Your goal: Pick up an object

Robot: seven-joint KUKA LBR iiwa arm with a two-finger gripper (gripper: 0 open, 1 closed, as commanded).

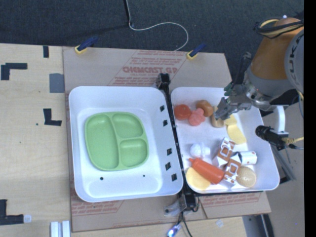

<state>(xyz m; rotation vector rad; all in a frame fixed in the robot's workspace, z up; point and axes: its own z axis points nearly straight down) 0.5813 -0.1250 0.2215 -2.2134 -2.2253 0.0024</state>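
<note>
My gripper (223,113) hangs over the far part of the right bin (266,181), its tip just above a small tan piece (217,122). Close to its left lie a brown toy food (204,105), a pink piece (197,117) and a red round one (182,112). A yellow wedge (236,133) lies just in front of the gripper. Nearer the front sit a red-orange bottle shape (207,170), a white ball (196,149), a red and white carton (227,157), a yellow disc (196,180) and a tan bun (246,177).
The left bin (81,95) holds a green divided plate (116,140). A black divider (170,127) separates the two bins. Cardboard lies beneath both, held by blue and yellow clamps (196,49). A white cable (158,26) loops behind the bins.
</note>
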